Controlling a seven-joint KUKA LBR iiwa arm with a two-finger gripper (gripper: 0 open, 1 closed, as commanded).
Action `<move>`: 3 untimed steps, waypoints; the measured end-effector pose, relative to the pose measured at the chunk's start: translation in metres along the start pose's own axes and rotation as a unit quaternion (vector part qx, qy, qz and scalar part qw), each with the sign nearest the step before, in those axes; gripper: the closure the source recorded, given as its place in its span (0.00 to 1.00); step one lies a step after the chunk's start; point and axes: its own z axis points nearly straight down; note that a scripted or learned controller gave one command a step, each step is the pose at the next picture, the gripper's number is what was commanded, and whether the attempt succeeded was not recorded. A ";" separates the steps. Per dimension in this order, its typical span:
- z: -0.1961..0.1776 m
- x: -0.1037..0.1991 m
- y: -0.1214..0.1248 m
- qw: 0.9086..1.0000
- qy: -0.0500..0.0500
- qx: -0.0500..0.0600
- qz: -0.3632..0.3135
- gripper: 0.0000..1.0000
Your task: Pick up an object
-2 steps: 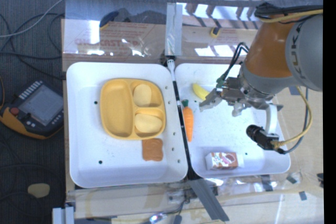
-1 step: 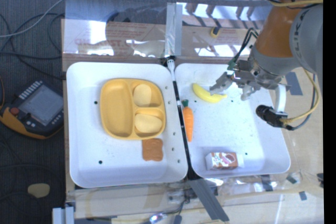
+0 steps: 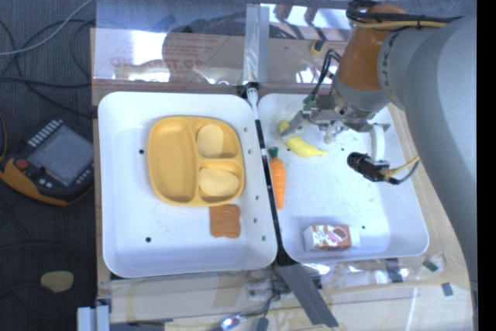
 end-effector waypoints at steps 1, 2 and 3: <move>0.017 0.002 -0.003 1.000 -0.001 -0.005 0.012 0.00; 0.006 0.002 -0.001 1.000 -0.001 -0.008 0.011 1.00; -0.077 0.069 0.025 1.000 0.000 -0.001 -0.011 1.00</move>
